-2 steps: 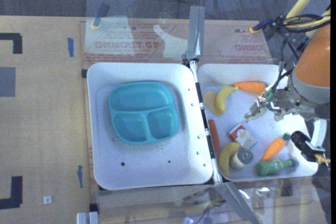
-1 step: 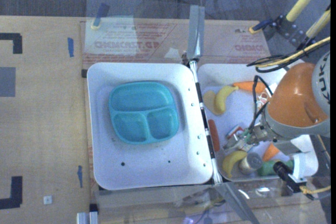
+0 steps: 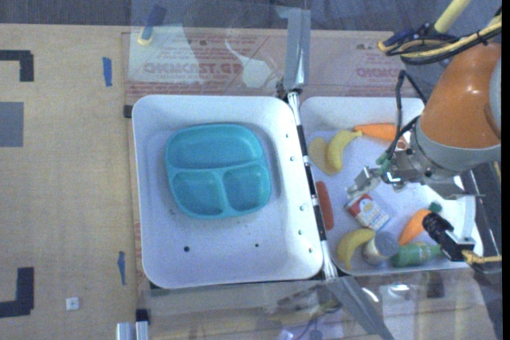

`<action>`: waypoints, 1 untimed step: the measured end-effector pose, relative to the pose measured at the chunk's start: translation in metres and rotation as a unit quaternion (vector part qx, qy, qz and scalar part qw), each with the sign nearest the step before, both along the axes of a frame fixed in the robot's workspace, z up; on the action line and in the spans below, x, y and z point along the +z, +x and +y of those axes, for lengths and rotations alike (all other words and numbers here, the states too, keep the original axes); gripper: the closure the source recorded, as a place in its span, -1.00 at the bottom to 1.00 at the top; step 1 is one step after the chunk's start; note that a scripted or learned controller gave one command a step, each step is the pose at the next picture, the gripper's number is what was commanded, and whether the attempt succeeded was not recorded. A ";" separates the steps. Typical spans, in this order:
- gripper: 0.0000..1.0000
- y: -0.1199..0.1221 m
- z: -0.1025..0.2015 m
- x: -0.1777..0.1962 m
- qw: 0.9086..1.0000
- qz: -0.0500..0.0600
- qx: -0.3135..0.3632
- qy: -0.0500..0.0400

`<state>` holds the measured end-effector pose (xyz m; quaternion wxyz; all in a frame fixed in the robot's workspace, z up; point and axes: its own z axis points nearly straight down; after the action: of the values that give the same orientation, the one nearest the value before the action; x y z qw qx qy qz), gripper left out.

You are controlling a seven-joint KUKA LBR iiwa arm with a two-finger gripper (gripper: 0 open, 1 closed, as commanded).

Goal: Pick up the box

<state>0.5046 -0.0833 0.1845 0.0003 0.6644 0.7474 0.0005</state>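
My arm [image 3: 466, 103] is grey with a broad orange band, yellow and black cables looping behind, metal fingers [image 3: 368, 177].

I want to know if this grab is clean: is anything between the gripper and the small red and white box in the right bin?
Nothing visible lies between them. The gripper hangs just above the small red and white box. Neighbours sit to the sides: a yellow banana below it, an orange carrot to its right.

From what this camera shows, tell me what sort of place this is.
Probably a robotics lab bench set up for grasping trials: two white bins side by side, toy food such as a banana and a small box in the right one, and a robot arm reaching in.
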 end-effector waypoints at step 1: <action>-1.00 -0.019 -0.020 -0.091 0.999 -0.011 0.047 -0.002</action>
<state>0.4858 -0.1033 0.0939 0.0096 0.6286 0.7777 0.0062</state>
